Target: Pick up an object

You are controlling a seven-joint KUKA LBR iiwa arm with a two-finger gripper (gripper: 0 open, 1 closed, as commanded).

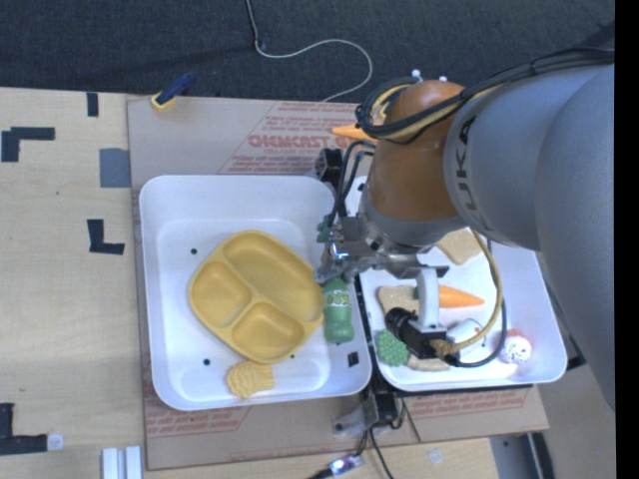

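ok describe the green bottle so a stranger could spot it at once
Start at the left bin, which holds a yellow tray. The green bottle lies along the bin's right wall, beside the tray and just below the gripper. It is the bin's sole green item.

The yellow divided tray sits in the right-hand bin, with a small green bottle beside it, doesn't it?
Not quite. The camera view shows the yellow divided tray in the left bin, not the right. The small green bottle does lie beside it.
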